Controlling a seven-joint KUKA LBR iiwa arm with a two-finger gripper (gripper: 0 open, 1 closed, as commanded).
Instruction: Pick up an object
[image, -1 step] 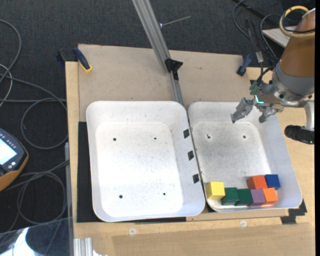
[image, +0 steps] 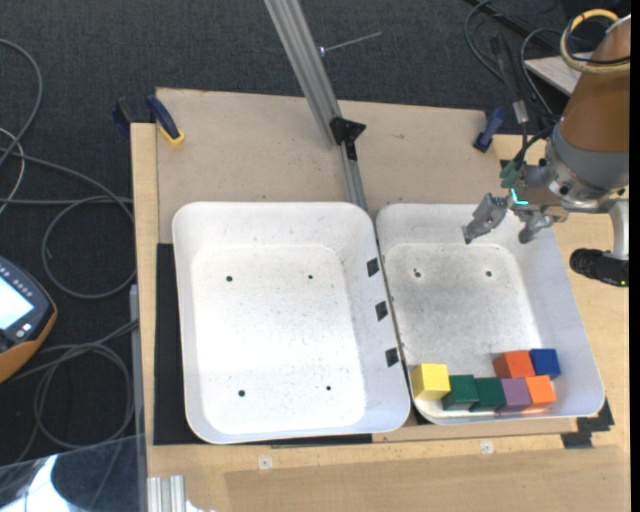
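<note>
Several small coloured blocks lie along the near edge of the right bin (image: 560, 300): a yellow block (image: 432, 379), two green blocks (image: 474, 391), a purple block (image: 516, 393), two orange blocks (image: 529, 378) and a blue block (image: 545, 362). My gripper (image: 505, 223) hangs over the far edge of the right bin, well away from the blocks. Its two fingers (image: 484, 219) are spread apart with nothing between them.
The left bin (image: 190, 330) sits beside the right one on the wooden bench. A metal pole (image: 320, 90) slants up from between the bins' far corners. Blue clamps (image: 165, 118) sit at the bench's far corners. Cables lie on the floor at left.
</note>
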